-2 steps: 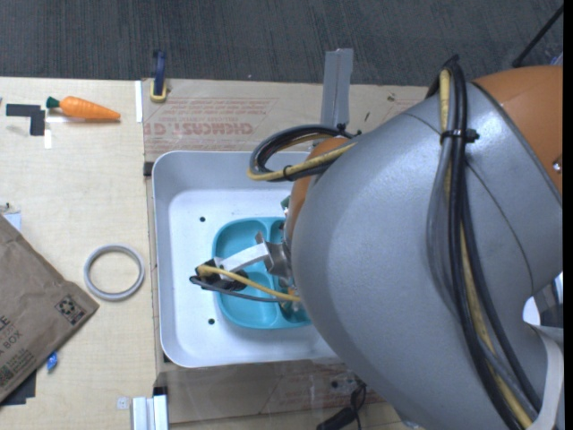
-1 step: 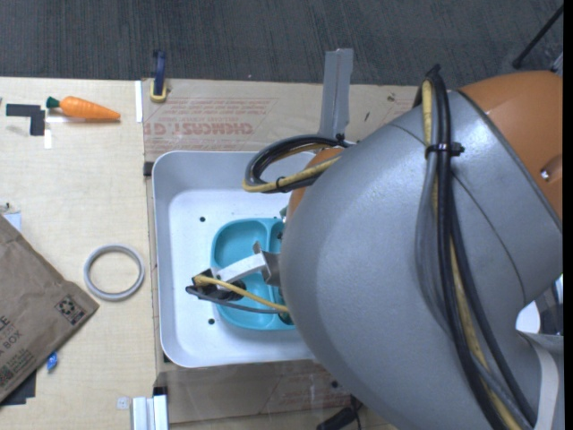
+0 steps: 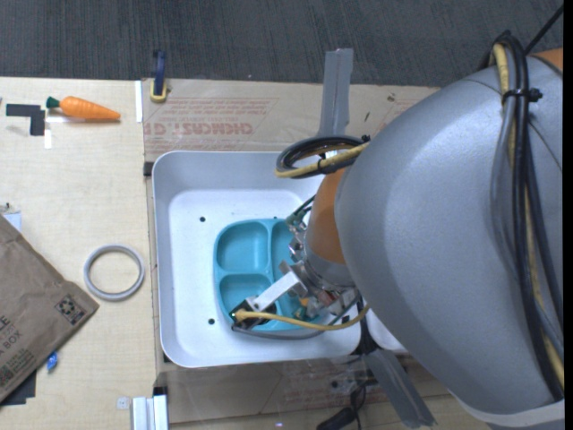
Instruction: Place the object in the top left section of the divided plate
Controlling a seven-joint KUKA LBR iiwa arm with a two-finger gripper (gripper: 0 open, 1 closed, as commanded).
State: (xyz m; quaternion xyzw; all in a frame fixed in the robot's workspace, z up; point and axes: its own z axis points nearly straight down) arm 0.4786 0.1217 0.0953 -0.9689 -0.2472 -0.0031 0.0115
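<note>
I am watching the gripper [image 3: 309, 292] hovering over the lower right of the blue divided plate [image 3: 240, 243] in the mid-frame white bin [image 3: 179, 240], unable to tell its opening or whether it is carrying the object, and I am fearing a release into the wrong section.

table [image 3: 81, 186] pale wood | 12 o'clock: printed cardboard sheet [image 3: 233, 119] lying flat | centre: white bin [image 3: 179, 330] on that sheet | 10 o'clock: orange carrot [image 3: 85, 109], black angle piece [image 3: 27, 113] just beside | 9 o'clock: grey ring [image 3: 90, 271] | 8 o'clock: brown box [image 3: 31, 303], skewed
</note>
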